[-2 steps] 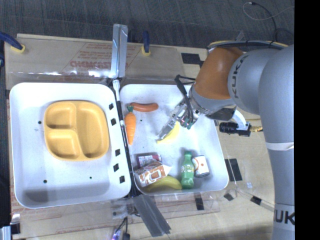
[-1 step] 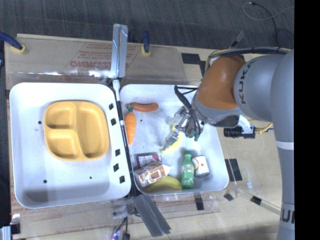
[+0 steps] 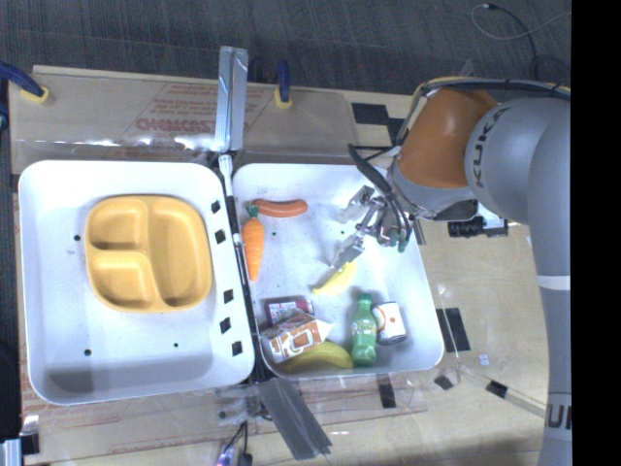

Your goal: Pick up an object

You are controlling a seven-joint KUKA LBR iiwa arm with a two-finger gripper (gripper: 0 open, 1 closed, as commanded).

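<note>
Hovering over the right bin (image 3: pixel 427 289), the pincer (image 3: pixel 361 229) has its fingers spread, gripping nothing, its tips just above one yellow wedge (image 3: pixel 333 279). That bin also contains one sausage (image 3: pixel 280 208), one carrot (image 3: pixel 253 247), one green bottle (image 3: pixel 363 333), one banana (image 3: pixel 318 357) and one can (image 3: pixel 391 322). One yellow divided plate (image 3: pixel 148 252) sits in the left bin (image 3: pixel 49 289).

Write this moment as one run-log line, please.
arm: over right white bin | pincer: above small yellow wedge-shaped piece | left white bin: yellow three-compartment tray
</note>
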